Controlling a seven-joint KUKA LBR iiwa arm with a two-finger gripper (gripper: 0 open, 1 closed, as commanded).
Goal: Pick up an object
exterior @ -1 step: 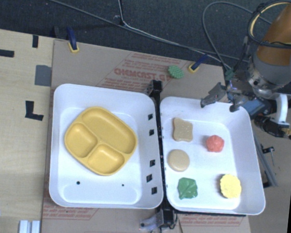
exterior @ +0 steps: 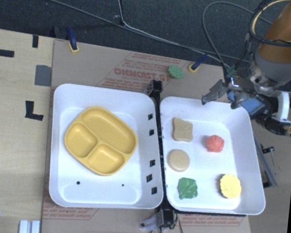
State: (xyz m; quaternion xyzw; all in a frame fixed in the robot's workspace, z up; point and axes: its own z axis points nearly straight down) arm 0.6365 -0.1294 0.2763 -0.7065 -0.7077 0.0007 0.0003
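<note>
Round yellow piece (exterior: pixel 230 186), no long axis

Arm (exterior: pixel 282 35) enters from right, wrist angled down-left; gripper (exterior: pixel 222 93) fingers apparently spread, nothing between.

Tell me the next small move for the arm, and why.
Probably swing the gripper inward and down over the red piece, the nearest item to it. The gripper sits above the far rim of the right bin, holding nothing, while all five food pieces lie apart on the bin floor. The red piece has open space around it, so a grasp there looks easiest.
</note>
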